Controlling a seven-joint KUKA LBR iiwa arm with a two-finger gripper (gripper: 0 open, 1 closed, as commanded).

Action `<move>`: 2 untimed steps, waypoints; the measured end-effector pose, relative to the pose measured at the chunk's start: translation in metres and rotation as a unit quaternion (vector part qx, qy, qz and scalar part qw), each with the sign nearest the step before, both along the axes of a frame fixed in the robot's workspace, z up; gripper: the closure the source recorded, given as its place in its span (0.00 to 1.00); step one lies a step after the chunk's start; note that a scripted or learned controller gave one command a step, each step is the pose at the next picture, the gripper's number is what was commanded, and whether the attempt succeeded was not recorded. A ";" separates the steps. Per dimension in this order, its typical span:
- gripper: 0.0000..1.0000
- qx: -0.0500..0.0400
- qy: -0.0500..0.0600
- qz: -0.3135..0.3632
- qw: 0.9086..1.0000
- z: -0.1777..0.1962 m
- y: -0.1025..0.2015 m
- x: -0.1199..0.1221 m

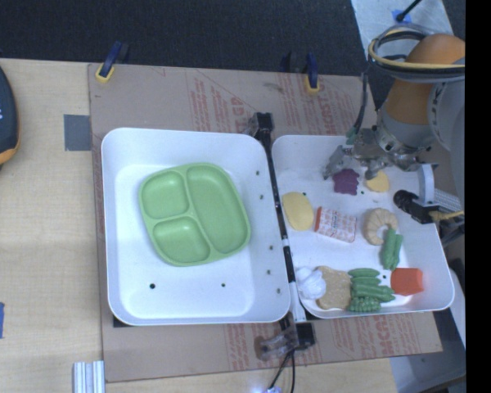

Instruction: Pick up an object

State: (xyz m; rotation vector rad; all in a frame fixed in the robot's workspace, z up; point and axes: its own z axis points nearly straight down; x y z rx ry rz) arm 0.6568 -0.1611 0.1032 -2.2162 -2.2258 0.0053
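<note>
My gripper (356, 164) hangs over the far part of the right bin (303, 150), its two grey fingers spread apart, so it reads as open. A small purple piece (345, 182) lies on the bin floor just in front of the fingertips, touching neither. A pale yellow piece (379, 183) lies right of it, under the right finger. Nothing sits between the fingers.
The right bin also holds a yellow lemon (298, 210), a red-and-white packet (336, 224), a bagel (379, 223), a green pod (390, 249), a red block (407, 281), green beans (367, 290), a tan slice (334, 288) and a white piece (311, 282). A green divided plate (195, 213) lies in the left bin (123, 244).
</note>
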 end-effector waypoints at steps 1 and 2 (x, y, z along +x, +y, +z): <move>1.00 -0.001 -0.001 0.000 1.000 0.011 -0.001 0.001; 0.00 -0.001 0.000 0.001 1.000 0.011 -0.001 0.000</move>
